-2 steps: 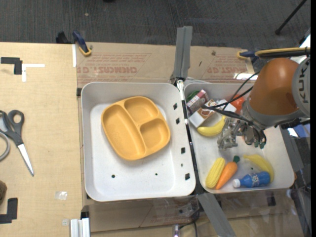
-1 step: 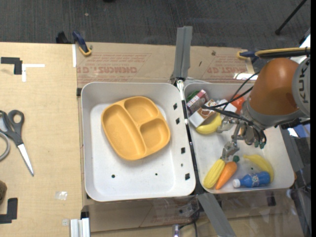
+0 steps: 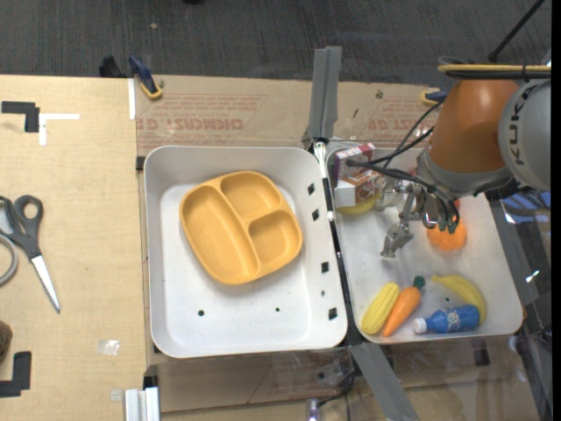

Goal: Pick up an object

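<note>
Overhead, end effector (image 3: 396,239) hangs near the orange (image 3: 448,237), empty.

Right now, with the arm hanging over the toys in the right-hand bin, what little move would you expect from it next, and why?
Probably a short drop straight down. The tool hangs over a bare patch of the shallow white right bin with nothing between its fingers. The round orange toy fruit lies just beside it, toward the arm, so a slight sideways shift toward it first seems sensible. Whether a grasp there would succeed is uncertain.

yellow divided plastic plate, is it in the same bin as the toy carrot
No, the yellow divided plastic plate lies in the left white bin, the orange toy carrot in the right white bin.
</note>
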{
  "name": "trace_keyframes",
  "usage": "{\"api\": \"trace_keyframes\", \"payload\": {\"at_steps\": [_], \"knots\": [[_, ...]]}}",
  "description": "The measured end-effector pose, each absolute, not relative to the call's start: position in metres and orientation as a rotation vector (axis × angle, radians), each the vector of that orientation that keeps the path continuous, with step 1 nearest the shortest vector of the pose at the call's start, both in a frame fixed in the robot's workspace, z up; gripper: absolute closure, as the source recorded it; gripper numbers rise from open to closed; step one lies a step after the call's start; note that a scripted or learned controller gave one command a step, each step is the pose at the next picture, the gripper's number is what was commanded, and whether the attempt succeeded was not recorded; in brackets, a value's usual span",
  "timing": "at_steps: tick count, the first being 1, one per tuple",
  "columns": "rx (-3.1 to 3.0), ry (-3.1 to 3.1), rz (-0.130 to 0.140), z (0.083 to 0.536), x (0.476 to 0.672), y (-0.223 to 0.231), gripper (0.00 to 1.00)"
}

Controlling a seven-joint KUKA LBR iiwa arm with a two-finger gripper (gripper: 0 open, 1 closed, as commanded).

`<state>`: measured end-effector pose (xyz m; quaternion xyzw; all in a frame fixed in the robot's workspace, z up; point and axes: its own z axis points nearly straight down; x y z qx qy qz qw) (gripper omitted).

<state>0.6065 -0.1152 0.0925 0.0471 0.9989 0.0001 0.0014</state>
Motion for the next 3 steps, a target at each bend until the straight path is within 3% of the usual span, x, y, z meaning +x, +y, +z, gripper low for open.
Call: {"api": "trace_keyframes", "payload": {"at_steps": [1, 2, 3], "knots": [[0.116, 3.136, -0.003, 0.093, 0.625, -0.132, 0.00], [0.052, 3.139, -0.001, 0.092, 0.571, -0.134, 0.00], [0.032, 3.134, 0.000, 0.094, 0.648, -0.107, 0.00]]}}
